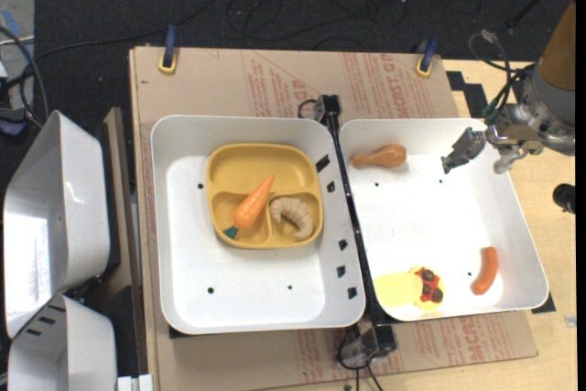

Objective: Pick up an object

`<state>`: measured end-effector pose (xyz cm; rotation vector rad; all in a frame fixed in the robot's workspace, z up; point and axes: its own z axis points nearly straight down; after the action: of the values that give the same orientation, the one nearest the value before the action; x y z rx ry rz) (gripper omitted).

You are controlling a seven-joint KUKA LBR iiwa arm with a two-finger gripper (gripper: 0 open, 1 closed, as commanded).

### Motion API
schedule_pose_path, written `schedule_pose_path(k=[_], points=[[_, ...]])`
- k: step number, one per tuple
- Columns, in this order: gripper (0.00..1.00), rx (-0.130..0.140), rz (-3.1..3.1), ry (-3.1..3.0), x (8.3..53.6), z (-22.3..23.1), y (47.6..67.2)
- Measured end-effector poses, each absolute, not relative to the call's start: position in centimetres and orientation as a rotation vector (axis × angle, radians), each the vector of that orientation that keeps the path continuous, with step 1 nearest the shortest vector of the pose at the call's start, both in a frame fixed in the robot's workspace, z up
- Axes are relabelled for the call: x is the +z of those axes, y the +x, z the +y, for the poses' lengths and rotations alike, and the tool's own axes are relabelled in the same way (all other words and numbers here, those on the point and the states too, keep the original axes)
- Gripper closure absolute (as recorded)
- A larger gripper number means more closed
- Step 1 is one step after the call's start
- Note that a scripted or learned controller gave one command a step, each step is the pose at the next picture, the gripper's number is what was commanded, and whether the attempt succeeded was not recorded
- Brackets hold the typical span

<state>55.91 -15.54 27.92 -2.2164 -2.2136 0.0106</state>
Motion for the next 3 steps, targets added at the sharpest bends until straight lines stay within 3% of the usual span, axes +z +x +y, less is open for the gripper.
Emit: schedule_pose_path(k=[1, 3], points=[[0.0, 0.001, -2.223, -2.22, 28.5, -15.5, 56.1], [0.0, 0.004, -2.218, -2.221, 17.1, -15.1, 56.1]])
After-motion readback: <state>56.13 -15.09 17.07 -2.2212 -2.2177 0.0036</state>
